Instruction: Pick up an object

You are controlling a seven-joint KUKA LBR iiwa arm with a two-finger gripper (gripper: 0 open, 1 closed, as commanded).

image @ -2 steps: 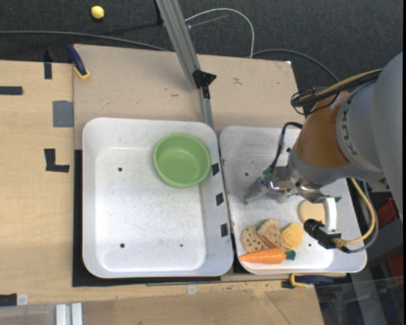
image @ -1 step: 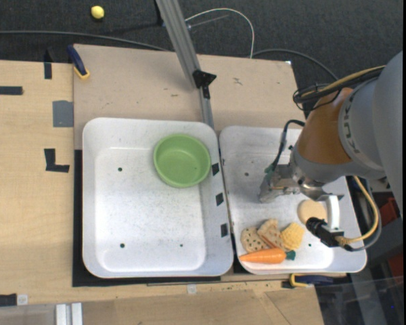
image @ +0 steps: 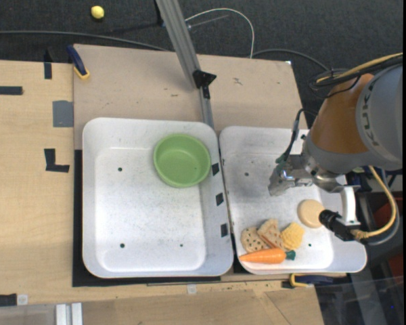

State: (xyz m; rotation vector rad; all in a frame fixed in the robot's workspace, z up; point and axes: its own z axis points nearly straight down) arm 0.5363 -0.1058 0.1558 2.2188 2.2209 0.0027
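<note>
Gripper over right bin, above bare floor; finger opening cannot be judged, nothing seen held. Nearest items: round beige disc just right of gripper; crackers, yellow ridged piece, orange carrot below it. Smooth green bowl in left bin.

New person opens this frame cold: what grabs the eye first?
Probably the green bowl, alone near the top right corner of the left bin. Next the grey-and-orange arm reaching in over the right bin, then the food cluster at that bin's near edge: carrot, crackers, a pale round piece.
</note>
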